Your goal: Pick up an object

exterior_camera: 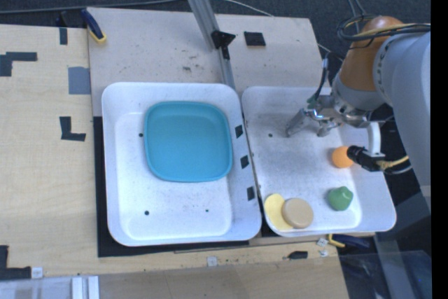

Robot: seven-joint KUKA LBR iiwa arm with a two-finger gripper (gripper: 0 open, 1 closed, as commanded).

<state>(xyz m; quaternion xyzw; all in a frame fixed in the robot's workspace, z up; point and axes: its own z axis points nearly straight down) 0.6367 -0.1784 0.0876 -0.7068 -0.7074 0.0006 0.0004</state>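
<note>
While I hover over the right bin (274,154), my gripper (299,124) stands spread, pinching nothing. An orange ball (341,157) lies near.

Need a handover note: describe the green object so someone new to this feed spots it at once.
Start at the right-hand shallow white bin and go to its near right corner. The small rounded green object sits there, below the small orange ball and right of the tan round disc. It is the bin's one green item.
</note>
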